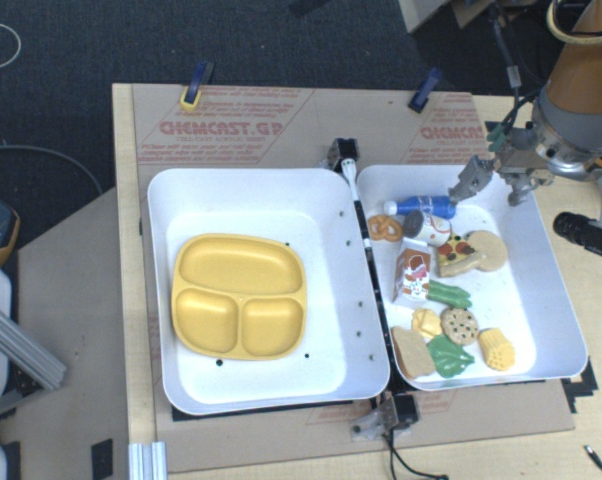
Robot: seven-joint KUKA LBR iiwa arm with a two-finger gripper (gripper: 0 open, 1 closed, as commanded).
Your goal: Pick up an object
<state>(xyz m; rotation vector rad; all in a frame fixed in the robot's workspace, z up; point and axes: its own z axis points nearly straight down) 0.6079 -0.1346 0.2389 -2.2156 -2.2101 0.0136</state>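
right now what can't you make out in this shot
- Arm: the camera view's top and right edges cut it off above the orange band.
- Pincer: it sits over the right bin; nothing shows between its fingers.
- Blue bottle: its label is too small to read.
- Red and white packet: its print is blurred.
- Bread slice: a green toy overlaps one edge.

You'll see dark carpet [101,28] across the frame's top and left, with a thin white cable [1,43] looping at upper left. The desk [141,128] fills the centre, two blue clamps [195,85] gripping its far edge.
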